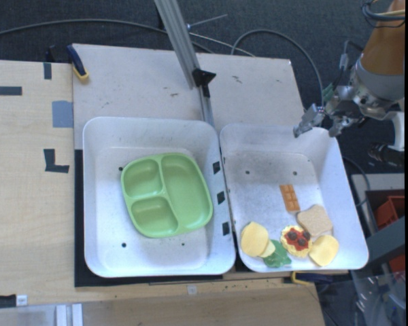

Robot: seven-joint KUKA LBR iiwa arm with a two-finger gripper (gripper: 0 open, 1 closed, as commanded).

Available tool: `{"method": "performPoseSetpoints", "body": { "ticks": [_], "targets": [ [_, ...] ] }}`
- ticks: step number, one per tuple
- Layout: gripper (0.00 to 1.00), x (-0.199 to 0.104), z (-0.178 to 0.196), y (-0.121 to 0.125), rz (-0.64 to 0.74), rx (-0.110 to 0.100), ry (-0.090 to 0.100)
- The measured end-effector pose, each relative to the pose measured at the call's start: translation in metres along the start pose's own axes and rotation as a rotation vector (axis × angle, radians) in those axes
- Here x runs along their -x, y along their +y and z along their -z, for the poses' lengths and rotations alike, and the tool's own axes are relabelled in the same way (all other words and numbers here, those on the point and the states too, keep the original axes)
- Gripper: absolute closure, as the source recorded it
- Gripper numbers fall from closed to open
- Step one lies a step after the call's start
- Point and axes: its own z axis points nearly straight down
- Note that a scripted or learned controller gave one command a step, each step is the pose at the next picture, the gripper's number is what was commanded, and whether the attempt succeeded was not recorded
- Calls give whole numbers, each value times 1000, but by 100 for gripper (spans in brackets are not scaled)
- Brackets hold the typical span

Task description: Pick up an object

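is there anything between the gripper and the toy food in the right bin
Nothing visible. The gripper hangs over the far right corner of the right bin; the cracker, bread slice and the other toy food sit toward the near edge, with bare bin floor between.

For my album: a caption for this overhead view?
Robot gripper above the toy food bin; green tray beside.

- I see a green tray (166,195) lying in the left bin (95,182).
- Right bin (340,175) beside it.
- Metal pole (180,36) slants above my bench (27,182).
- Cables (272,39) behind.
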Motion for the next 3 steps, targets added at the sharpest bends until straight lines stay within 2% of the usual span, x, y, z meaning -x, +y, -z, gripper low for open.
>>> {"method": "performPoseSetpoints", "body": {
  "ticks": [1, 3],
  "targets": [
    [0, 0, 0, 0, 0, 0, 0],
    [0, 0, -95, -12, -1, -5, 0]
  ]
}}
